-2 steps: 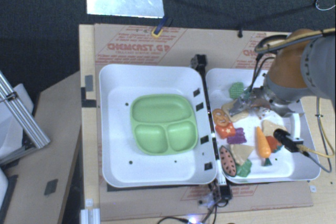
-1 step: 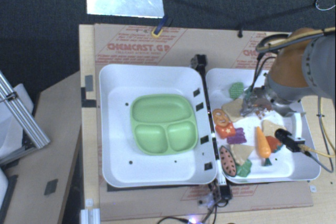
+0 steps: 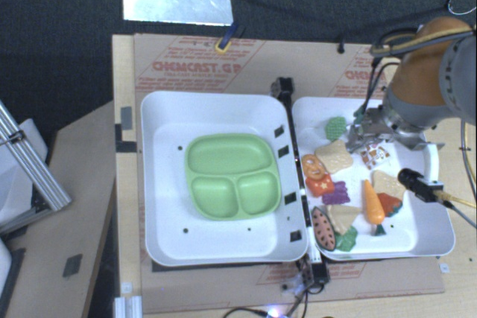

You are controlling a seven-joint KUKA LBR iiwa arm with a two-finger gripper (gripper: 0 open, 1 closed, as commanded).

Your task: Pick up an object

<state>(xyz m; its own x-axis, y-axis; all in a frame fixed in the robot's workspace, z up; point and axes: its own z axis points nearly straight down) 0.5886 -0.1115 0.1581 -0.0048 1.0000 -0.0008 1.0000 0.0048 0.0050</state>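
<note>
The gripper (image 3: 363, 132) hangs low over the far part of the right bin (image 3: 436, 234), the arm coming in from the right with its orange band above the wrist. Its metal parts blur together against the white floor, so I cannot tell how it is set or whether anything sits in it.

The toy food lies mostly toward the viewer and a little left of the gripper. Nearest is the bread slice (image 3: 334, 157), just beside the gripper on its near-left side, lying flat with its long side running left-to-right at a slight tilt. The green piece (image 3: 335, 128) sits directly left of the gripper, also close. A small printed packet (image 3: 375, 156) lies just on the near side, almost under the gripper.

Farther toward the viewer are the carrot (image 3: 372, 203), with its long axis pointing away from the gripper, the purple grapes (image 3: 336, 194), and the watermelon slice (image 3: 323, 228) by the bin's near-left edge, well apart.

The coming move likely turns on a short shift near-left to the bread, or a straight drop onto the packet.

The left bin (image 3: 164, 160), holding a green tray (image 3: 231, 175), lies well off to the gripper's left.
</note>
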